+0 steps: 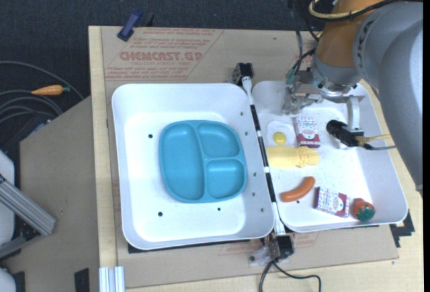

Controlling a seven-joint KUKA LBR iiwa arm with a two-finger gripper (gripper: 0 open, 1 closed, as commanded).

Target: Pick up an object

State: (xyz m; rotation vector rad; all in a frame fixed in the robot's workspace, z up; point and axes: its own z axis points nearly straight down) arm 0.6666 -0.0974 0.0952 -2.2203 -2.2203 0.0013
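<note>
As arm reaches from right, tool (299, 99) low over right bin (386, 180) far corner; grip state can't tell.

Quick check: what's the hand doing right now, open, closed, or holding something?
Hand: over the far end of the right bin; open or closed cannot be told, and nothing visibly held.
</note>
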